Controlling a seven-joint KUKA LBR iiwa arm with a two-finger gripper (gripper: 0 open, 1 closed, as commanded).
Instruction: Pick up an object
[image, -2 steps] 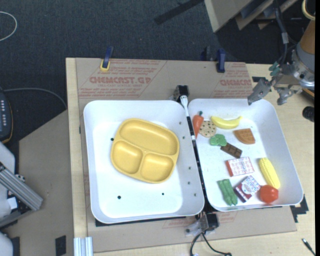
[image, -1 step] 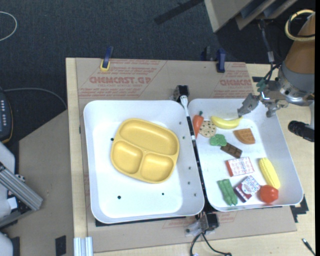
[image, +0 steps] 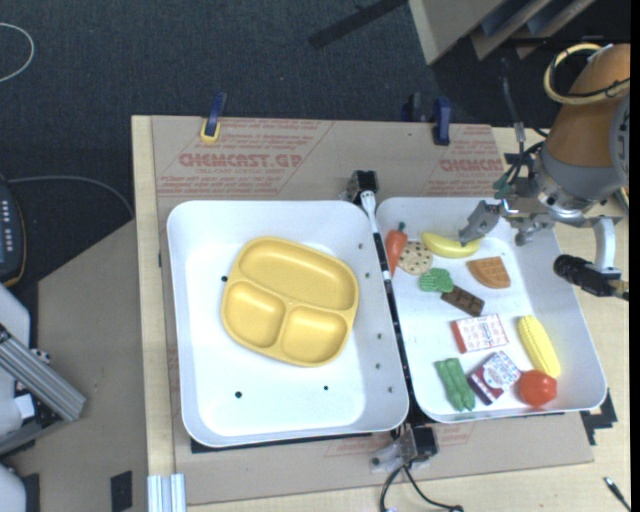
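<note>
**Camera view: banana lies just under the pincer, long axis crosswise**

Camera view shows the pincer low over the far end of the right bin, its two grey fingers spread apart with nothing between them — open, as far as I can judge, though the fingertips are small and a little blurred here. One finger sits right at the near end of the banana; whether it touches the fruit I cannot tell.

From the pincer, the banana lies just beside and slightly toward the left bin, its length running roughly across the bin, curving gently upward at both ends. The orange wedge-shaped piece lies just below the pincer, and the cookie and carrot sit beyond the banana's far end.

My judgement: the banana is the nearest candidate, so a grasp would call for a short shift toward its middle and fingers closing across its narrow width — not along its length. The yellow tray lies well apart, in the left bin.
</note>
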